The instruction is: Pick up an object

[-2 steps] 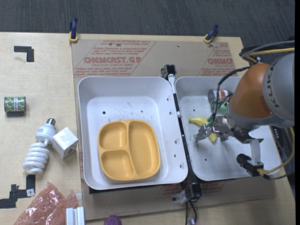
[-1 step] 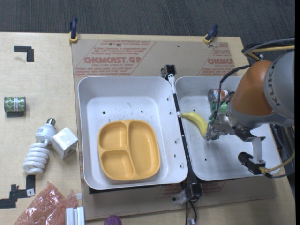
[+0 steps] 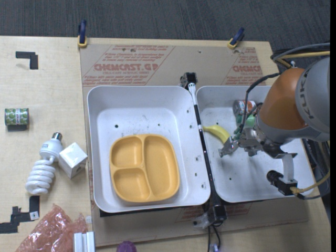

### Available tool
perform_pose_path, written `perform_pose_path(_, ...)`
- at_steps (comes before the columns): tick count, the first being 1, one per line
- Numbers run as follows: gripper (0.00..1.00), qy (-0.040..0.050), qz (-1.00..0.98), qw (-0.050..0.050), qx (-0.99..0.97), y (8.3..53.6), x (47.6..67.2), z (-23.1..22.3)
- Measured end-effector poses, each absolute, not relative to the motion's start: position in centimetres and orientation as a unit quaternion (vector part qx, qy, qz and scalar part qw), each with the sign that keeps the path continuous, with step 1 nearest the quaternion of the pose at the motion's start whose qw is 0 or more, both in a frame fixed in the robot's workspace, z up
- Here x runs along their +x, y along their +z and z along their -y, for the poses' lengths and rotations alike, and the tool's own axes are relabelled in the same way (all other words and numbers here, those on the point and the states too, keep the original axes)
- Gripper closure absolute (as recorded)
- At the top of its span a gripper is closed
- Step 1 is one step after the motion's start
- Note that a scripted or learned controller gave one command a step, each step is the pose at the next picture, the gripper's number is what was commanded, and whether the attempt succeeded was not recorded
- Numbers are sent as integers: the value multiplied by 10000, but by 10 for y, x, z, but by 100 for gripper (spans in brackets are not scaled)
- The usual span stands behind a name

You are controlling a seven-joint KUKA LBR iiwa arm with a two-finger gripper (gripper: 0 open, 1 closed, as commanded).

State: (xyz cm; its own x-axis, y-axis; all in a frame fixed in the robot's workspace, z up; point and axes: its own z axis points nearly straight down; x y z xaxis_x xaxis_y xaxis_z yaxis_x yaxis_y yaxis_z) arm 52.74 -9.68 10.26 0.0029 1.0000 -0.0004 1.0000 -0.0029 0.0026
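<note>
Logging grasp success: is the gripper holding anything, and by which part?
Cannot be told: the gripper sits low in the right bin beside the banana.

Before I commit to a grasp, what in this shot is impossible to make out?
- Gripper, camera view: too small and blurred to read its state.
- Can in the right bin: partly hidden by the arm.
- Banana: whether the gripper touches it is unclear.
- Purple object: cut off by the bottom edge.

Light bulb; white cube; can

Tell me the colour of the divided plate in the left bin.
Yellow-orange all over; the plate shows plainly in the camera view.
</note>
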Motion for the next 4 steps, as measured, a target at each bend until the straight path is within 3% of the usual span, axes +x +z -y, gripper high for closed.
perform_pose_path(1,100,15,-7056,21,7086,113,529,97)
perform_pose_path(2,100,-1,-7074,12,7068,136,597,206)
perform_pose_path(3,0,-1,-7074,11,7068,136,597,206)
perform_pose_path(4,0,-1,-7071,0,7071,92,544,147)
